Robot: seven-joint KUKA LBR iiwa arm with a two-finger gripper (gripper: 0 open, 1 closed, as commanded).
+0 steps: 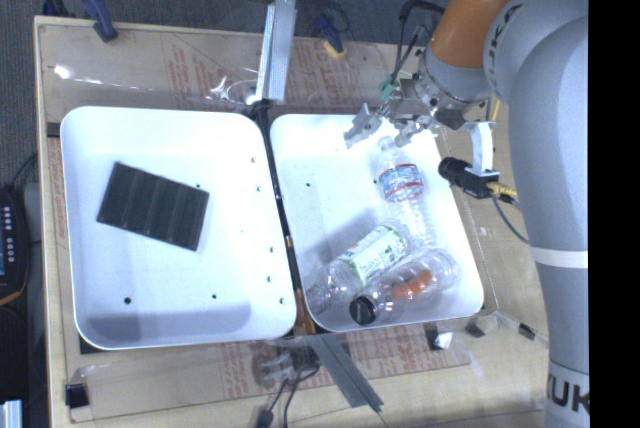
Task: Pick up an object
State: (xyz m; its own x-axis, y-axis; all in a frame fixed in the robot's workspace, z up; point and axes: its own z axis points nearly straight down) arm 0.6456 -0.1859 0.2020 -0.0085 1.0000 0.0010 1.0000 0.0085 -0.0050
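Jaws [390, 124] hung apart, clamping nothing, over the right bin's [300, 216] far edge; the clear bottle [405, 191] below looked light, slippery, best pinched mid-body.

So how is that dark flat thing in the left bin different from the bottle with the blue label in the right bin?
The dark flat slab is opaque, near black and rectangular; the blue-label bottle is clear and rounded. The slab lies alone in the left bin; the bottle shares the right bin with other bottles. The gripper is near the bottle and far from the slab. Both lie flat, untouched.
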